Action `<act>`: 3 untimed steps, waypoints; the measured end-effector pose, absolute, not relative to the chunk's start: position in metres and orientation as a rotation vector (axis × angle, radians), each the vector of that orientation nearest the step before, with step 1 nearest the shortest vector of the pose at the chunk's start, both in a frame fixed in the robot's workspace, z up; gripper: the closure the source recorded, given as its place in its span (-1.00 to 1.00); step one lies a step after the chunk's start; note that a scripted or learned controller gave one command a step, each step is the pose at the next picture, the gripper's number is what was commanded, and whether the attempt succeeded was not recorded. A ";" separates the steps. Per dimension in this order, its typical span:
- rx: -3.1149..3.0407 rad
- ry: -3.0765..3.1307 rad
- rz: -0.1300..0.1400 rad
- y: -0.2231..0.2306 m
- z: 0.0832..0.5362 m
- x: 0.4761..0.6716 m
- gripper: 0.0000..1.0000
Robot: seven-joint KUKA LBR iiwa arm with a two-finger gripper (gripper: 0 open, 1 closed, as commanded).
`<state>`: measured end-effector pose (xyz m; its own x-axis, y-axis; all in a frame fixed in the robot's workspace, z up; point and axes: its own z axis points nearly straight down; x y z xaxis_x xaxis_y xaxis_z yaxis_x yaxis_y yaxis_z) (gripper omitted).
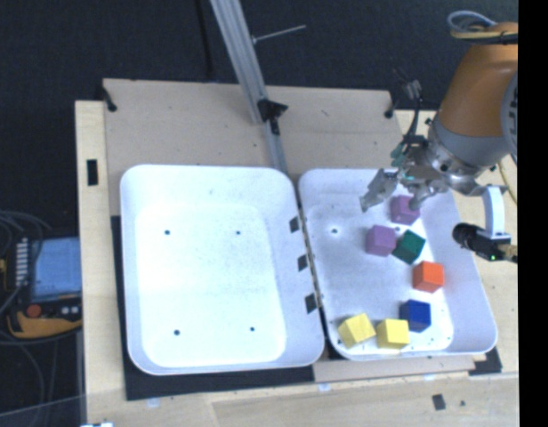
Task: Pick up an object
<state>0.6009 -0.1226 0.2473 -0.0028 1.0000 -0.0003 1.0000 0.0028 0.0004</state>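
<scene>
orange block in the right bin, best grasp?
Judging by its pose, take the orange block from straight above, fingers closing on its left and right faces. Those sides look free, while the green block sits close at its upper left and the blue block just below, so approaching along that line risks bumping them. The gripper hangs over the bin's upper part.

You are looking at an evenly lit, slightly soft overhead picture. The two white bins point(212, 265) are bright, close to washed out, while the floor point(43, 34) around the bench is nearly black. Shadows are faint. Fine detail on the gripper point(400, 189) is blurred.
</scene>
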 end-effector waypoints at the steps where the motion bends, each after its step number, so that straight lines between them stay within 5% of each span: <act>1: 2.219 2.223 0.001 -0.123 0.247 0.601 -1.00; 3: 2.224 2.222 -0.005 -0.127 0.158 0.603 -1.00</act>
